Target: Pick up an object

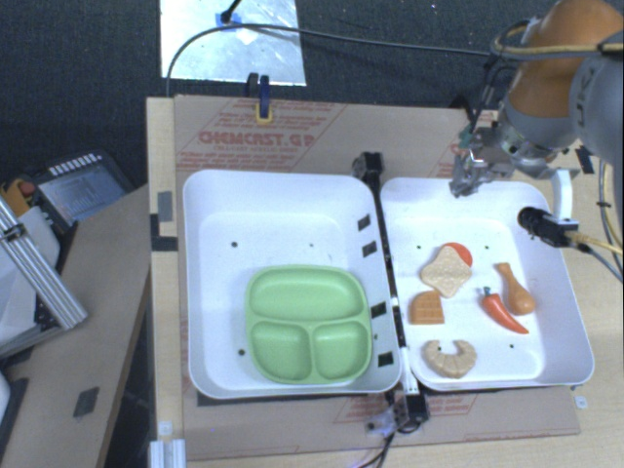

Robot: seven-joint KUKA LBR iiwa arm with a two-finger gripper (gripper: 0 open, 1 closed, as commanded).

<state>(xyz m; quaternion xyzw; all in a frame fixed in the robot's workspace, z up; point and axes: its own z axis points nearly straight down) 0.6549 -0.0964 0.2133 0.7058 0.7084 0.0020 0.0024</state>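
Note:
My gripper (468, 181) hangs over the far edge of the right bin (561, 359), above and behind the food items, with nothing seen between its fingers. In that bin lie a tan cracker-like slice (447, 273) resting on a red round piece (460, 254), an orange-brown wedge (426, 308), a red chili pepper (503, 310), a brown drumstick (514, 289) and a pale croissant-shaped piece (449, 358). All of them sit well in front of the gripper, apart from it.
The left bin (210, 222) holds a green three-compartment plate (307, 323). A black divider strip (382, 261) runs between the bins. A black fitting (539, 224) on a white bracket sits at the right bin's far right rim. Cables cross behind the bench.

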